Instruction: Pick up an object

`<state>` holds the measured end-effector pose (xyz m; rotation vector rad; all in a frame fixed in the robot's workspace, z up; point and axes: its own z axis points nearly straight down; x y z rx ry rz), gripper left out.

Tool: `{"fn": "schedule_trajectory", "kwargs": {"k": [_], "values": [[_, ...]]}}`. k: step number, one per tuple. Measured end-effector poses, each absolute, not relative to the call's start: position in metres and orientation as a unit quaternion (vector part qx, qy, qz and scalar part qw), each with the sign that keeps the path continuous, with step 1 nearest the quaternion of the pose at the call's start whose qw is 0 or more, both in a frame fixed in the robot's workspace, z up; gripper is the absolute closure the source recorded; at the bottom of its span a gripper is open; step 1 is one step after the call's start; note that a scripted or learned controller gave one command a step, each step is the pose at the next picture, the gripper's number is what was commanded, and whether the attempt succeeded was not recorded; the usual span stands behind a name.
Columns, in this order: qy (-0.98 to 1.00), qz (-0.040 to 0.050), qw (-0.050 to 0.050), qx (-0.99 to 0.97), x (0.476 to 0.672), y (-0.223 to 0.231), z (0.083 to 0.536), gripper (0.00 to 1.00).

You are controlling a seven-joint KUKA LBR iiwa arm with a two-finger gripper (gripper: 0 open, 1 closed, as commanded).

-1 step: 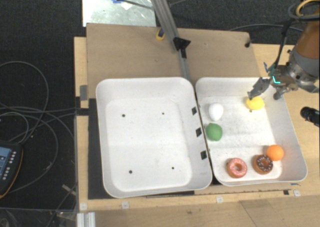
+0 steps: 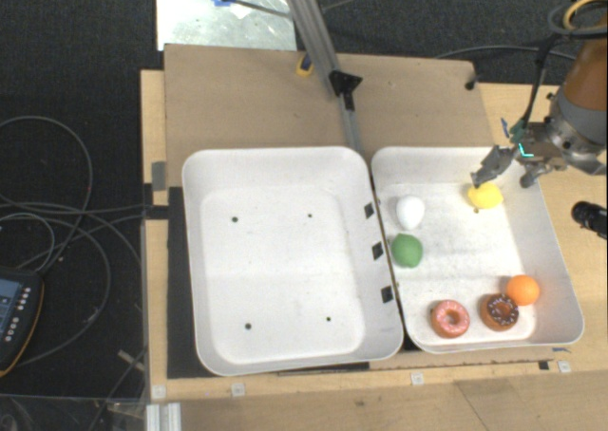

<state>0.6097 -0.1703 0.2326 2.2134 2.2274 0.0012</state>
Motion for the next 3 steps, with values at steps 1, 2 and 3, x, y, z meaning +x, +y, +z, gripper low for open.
{"fn": "schedule_trajectory", "kwargs": {"k": [1, 2, 3], "values": [[0.707, -0.0011, -0.001, 0.707, 0.605, -0.177, 0.173, 0.0], [0.708, -0.0007, -0.002, 0.706, 0.606, -0.167, 0.124, 0.0], [0.708, -0.0005, -0.001, 0.707, 0.606, -0.166, 0.089, 0.0]]}}
